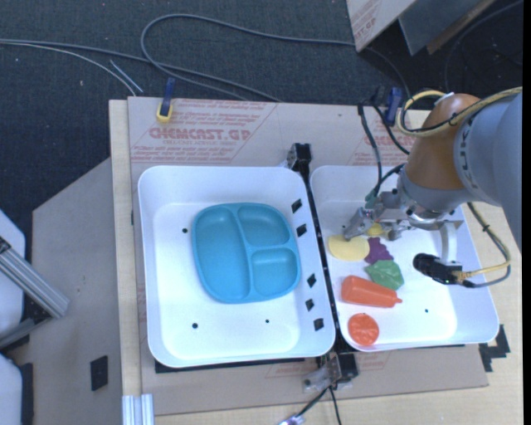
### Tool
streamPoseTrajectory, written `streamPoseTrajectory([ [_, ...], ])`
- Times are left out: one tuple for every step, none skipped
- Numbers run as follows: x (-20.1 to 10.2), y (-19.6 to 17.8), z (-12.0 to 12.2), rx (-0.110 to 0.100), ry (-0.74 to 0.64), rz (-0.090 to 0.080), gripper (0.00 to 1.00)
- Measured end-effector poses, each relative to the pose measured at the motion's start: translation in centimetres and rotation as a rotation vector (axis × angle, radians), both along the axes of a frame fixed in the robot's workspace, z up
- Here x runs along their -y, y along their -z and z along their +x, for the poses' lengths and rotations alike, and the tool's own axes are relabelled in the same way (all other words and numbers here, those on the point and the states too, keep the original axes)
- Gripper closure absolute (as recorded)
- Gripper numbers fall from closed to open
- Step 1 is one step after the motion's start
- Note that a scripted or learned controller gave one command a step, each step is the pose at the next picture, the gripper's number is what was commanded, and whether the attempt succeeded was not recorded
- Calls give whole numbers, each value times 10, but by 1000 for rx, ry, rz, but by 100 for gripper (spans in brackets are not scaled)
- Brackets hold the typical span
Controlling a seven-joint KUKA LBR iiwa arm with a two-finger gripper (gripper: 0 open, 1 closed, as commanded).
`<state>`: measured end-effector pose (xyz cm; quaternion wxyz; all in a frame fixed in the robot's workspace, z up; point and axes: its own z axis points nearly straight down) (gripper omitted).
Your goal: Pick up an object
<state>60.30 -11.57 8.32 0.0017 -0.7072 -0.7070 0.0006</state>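
Carpet (66,83), dark and speckled, runs round the bench, with pale cables (191,25) looped across it at the far side and a cardboard box (373,21) at the far right corner of the view. A metal rail (29,278) slants in at the left. The bench top is a brown board (216,124) with red print along its far edge, where a small yellow and blue clamp (167,108) sits near the far left corner.

Two white bins lie side by side on the board, touching along their inner walls. A black clip (299,154) sits at the far end of that seam. The left bin (158,249) holds a blue divided plate (245,251) at its middle.

The arm (473,149) comes over the far right corner of the right bin (465,315). Its gripper (373,220) hangs low by that bin's left wall, just over the yellow piece (348,247) and the purple piece (379,250). Whether it is spread or pressed together I cannot tell, nor whether it touches either one.

The things to pick lie along the right bin's left side. Towards the near edge from the gripper come a carrot-shaped orange piece (369,292), a green piece (385,272) touching it, and a round orange-red piece (362,329) against the near wall.
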Motion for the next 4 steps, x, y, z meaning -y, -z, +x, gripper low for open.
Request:
streamPoseTrajectory([
  [0, -14, 2, 7, 0, 0, 100],
  [6, -74, -4, 9, 1, -3, 100],
  [11, -138, 0, 11, -1, -3, 100],
  [11, -190, 1, 11, -1, -3, 100],
])
